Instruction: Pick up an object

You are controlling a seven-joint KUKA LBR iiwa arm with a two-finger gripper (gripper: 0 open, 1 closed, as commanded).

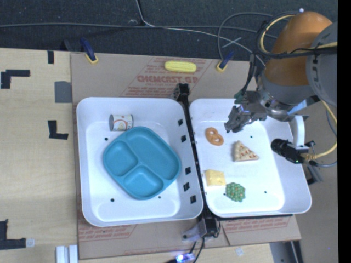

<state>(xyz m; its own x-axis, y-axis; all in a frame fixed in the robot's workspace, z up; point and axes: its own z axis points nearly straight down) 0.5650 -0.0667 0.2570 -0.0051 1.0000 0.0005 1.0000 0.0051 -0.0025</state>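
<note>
Orange-brown pretzel (214, 136) lies in the right white bin (274, 201), just down-left of my dark two-finger gripper (232, 123), nearer than the triangular pizza slice (244, 152). I see nothing held; its opening I cannot tell. I'd drop toward the pretzel.

Probably a robotics lab: clamped cardboard (164, 81), taped bench (33, 119), loose cables (164, 26).

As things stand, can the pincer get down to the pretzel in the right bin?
Probably yes. The pincer hovers just up and right of the pretzel, with bare bin floor between them and the pizza slice well aside.
</note>
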